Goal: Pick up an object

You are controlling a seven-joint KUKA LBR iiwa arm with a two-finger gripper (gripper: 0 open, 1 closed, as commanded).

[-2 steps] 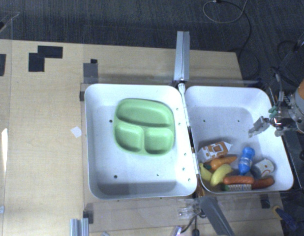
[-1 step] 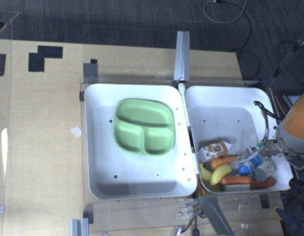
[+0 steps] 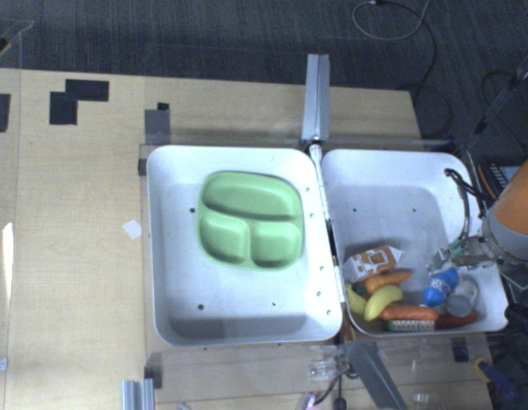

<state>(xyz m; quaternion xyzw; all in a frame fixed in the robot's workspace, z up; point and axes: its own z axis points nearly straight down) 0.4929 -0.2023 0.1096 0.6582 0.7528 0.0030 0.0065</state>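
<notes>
Presently on the wooden worktop: two shallow white bins side by side.

Left bin: one green divided tray, three compartments, lying flat near the bin's middle.

Right bin: all items clustered in the corner nearest the camera, well apart from the green tray. Listed outward from the tray's side: a small white-and-orange packet; a carrot just below it; a yellow banana touching the carrot; a red sausage-like piece along the bin's near wall; a blue bottle beside a clear round cup.

Arm: wrist with orange band at the far side of the right bin from the tray. Jaws reach over the blue bottle; their opening cannot be told, nothing is seen held
</notes>
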